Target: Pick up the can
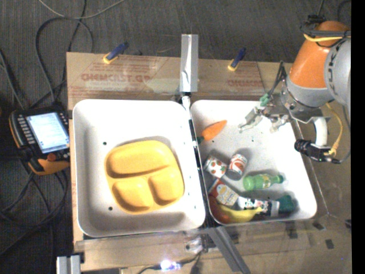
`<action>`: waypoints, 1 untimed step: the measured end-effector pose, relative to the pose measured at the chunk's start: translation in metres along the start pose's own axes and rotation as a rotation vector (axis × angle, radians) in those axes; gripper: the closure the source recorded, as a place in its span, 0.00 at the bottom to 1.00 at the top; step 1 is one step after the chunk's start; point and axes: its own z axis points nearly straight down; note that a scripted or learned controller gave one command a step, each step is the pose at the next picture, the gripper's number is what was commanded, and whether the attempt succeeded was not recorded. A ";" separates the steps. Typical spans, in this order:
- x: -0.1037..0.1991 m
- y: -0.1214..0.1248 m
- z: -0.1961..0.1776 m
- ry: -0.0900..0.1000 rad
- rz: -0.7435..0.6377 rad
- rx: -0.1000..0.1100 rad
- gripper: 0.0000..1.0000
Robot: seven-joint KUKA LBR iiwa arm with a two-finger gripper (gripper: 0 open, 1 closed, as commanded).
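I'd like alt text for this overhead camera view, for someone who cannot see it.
A robot gripper hangs open and empty over the far end of the right bin, apart from the can lying among a carrot, a green bottle and a banana. The left bin holds a yellow tray.

The robot arm (336, 67) is grey and round, with a big orange band above its wrist. The gripper (264, 120) at its end is small, with 2 thin silver fingers (251, 120) and a bit of green. A black plug with a yellow cable hangs beside it.
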 end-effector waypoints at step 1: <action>0.018 -0.029 0.093 -0.001 0.051 -0.006 0.00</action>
